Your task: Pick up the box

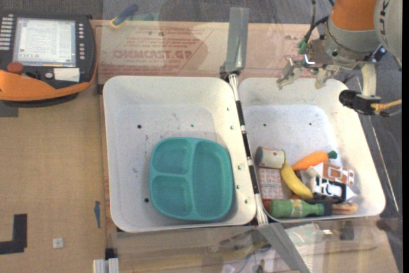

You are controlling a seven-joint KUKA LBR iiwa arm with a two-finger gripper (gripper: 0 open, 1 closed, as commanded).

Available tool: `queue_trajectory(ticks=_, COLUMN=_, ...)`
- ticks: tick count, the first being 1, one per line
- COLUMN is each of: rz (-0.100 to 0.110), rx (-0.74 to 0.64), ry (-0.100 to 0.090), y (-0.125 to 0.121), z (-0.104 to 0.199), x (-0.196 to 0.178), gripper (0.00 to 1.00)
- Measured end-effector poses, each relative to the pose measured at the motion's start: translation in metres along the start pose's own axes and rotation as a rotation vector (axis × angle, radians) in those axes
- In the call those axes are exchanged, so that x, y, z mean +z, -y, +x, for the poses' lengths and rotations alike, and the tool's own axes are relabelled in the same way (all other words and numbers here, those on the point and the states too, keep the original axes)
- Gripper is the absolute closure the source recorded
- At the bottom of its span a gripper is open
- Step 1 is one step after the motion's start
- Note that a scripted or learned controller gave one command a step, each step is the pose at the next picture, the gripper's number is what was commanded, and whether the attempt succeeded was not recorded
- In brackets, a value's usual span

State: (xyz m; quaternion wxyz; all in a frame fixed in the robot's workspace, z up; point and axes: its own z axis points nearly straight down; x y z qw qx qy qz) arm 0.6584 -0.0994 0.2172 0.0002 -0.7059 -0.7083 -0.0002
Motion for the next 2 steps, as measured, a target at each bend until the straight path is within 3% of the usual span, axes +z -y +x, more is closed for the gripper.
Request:
queue_trajectory(ticks=1, rz=0.001, rx=-0.045, ry=0.000, y=-0.009, z=0.077, x=0.032, gripper=0.00)
queue_trajectory(ticks=2, rz=-0.003, rx=0.042, ry=0.001, y=-0.009, z=-0.001, x=0.034, gripper=0.00)
